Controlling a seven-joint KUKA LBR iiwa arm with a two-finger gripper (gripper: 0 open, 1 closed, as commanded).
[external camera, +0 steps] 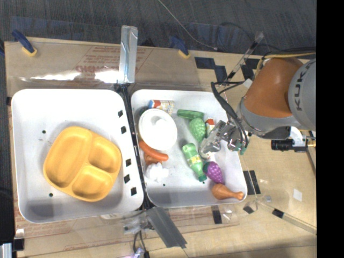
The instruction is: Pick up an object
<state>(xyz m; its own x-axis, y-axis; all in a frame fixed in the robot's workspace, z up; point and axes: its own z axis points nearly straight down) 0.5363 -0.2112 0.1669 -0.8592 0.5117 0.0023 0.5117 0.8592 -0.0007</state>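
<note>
So the arm (279, 98) comes in from the right side, orange band up top and the grey wrist angled down and to the left into the right bin (177, 195). The gripper (210, 144) sits low near the bin's right wall, roughly mid-height, right above the little pile of toy food. Honestly can't tell whether it's released or clenched, it's too small and blurry at the tip, and I can't see anything clearly pinched in it.

Stuff around it in the right bin: a green bumpy toy (197, 127) just up-left of the gripper, a green bottle-ish toy (192, 157) below-left, purple grapes (214, 172) right underneath, and an orange drumstick (226, 192) down in the bottom right corner. A white round bowl (158, 128) is near the bin's left wall with an orange carrot-like piece (153, 152) just under it.

Left bin (32, 112) has a yellow divided tray (81, 163) in the middle.

There's reddish printing on the cardboard surface (80, 55) behind the bins, not readable.
</note>
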